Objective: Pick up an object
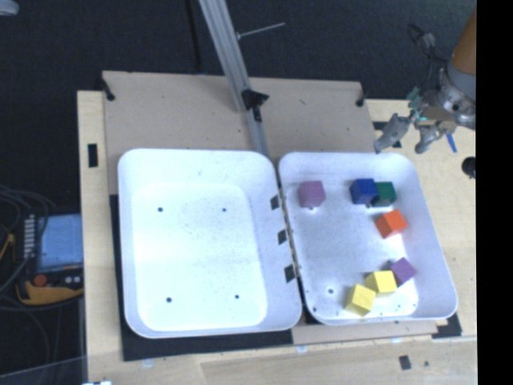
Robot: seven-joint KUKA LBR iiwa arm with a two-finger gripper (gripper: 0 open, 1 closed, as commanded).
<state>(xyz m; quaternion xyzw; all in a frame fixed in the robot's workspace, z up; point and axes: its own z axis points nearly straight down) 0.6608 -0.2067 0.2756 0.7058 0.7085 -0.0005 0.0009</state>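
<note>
Nearest the camera, the pale wooden counter carries two shallow white plastic bins side by side on a black mat. The left white bin shows a bare speckled floor. In the right white bin, toward 5 o'clock, two yellow cubes sit close together, with a small purple cube just beside the farther one. Farther in, at 3 o'clock of that bin, lies an orange cube. Toward 12 o'clock a blue cube touches a green cube, and a lilac cube stands apart at 11 o'clock. Beyond the bins lies a brown board, crossed by a slanting grey metal rail. At 2 o'clock, the gripper hangs above the counter outside the right bin's far corner, fingers spread apart, holding nothing. Dark floor surrounds the counter, with a blue box and cables at 9 o'clock.
</note>
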